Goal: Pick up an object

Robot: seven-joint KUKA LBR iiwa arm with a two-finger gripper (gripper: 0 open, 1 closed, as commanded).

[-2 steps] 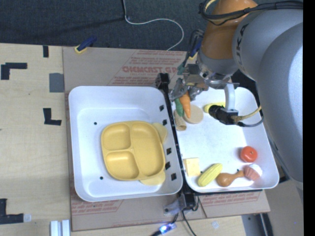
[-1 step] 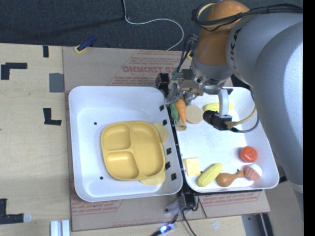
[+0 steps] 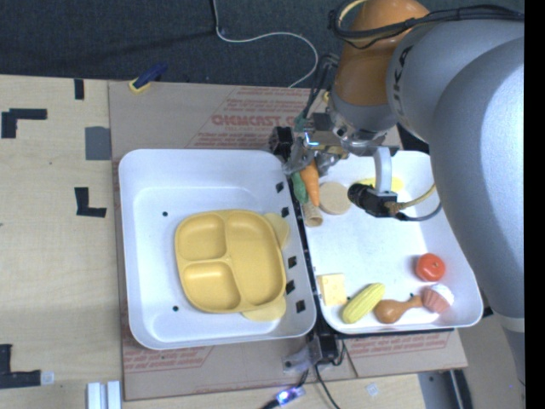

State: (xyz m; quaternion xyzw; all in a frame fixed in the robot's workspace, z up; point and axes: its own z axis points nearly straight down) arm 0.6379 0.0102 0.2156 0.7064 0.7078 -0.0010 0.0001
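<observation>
We count one grey arm, bent over the bins' shared wall, its gripper above one orange plastic carrot; grip state we cannot tell. Two white bins. One yellow divided plate. One corn cob, one drumstick, one red tomato near the right bin's front edge.

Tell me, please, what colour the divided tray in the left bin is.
Pale yellow; the divided tray shows clearly in the camera view.

Cardboard on bench, dark carpet.
</observation>
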